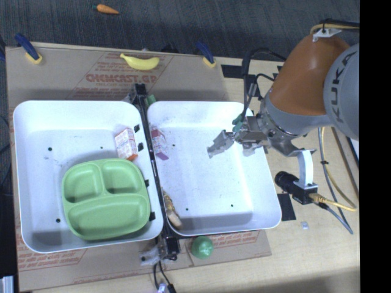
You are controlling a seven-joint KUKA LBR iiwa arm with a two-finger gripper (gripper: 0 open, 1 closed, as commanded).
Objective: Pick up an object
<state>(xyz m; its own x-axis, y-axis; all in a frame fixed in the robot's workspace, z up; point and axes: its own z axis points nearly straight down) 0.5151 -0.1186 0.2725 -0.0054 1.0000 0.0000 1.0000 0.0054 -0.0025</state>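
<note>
My gripper [219, 144] hangs over the right half of the right bin [201, 221], reaching in from the grey and orange arm [305, 87] on the right. The bin floor under it is bare white. A red and white packet [157, 141] lies against that bin's left wall, well to the left of the gripper. A tan object [171, 213] rests in the bin's front left corner. In the left bin [30, 163], a green divided plate [106, 198] lies flat, with a small red and white carton [125, 143] just behind it.
A yellow banana [140, 61] lies on the cardboard behind the bins. A green ball [202, 246] sits on the cardboard in front of the right bin. Blue clamps [28, 47] hold the cardboard. Cables and a black fitting [296, 188] lie at the right.
</note>
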